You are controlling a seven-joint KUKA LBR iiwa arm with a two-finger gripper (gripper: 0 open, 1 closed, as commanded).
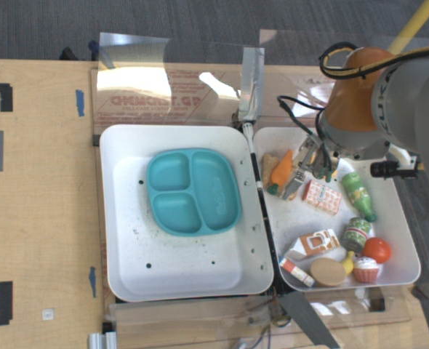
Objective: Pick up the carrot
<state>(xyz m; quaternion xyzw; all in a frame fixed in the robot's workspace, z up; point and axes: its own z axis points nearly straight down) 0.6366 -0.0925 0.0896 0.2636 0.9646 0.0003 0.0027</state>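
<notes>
Grey carpet runs behind a bench of pale cardboard that carries two shallow white bins side by side. Nearest the gripper (302, 171), just to its left and seemingly touching a fingertip, the carrot (281, 169) lies tilted in the right bin (407, 227): a short, smooth orange cone of toy plastic with a stub of green at its lower end, close to the bin's left wall. The metal fingers stand a little apart and point down-left beside it; nothing can be seen clamped between them.

Just below and right of the gripper lies a small flat red-and-white patterned packet (323, 196), and beyond that a glossy green bottle (358, 193) on its side. Further down the bin sit a green can (357, 233), a round red tomato (377, 250), an orange-and-white carton (319, 243), a tan oval bun (328, 272) and a frosted cupcake (366, 269).

Well to the gripper's left, the left bin (127, 260) holds a smooth teal plastic plate (194, 191) with rounded corners and three compartments. Behind the bins stands a clear, glinting plastic panel (167, 93).
</notes>
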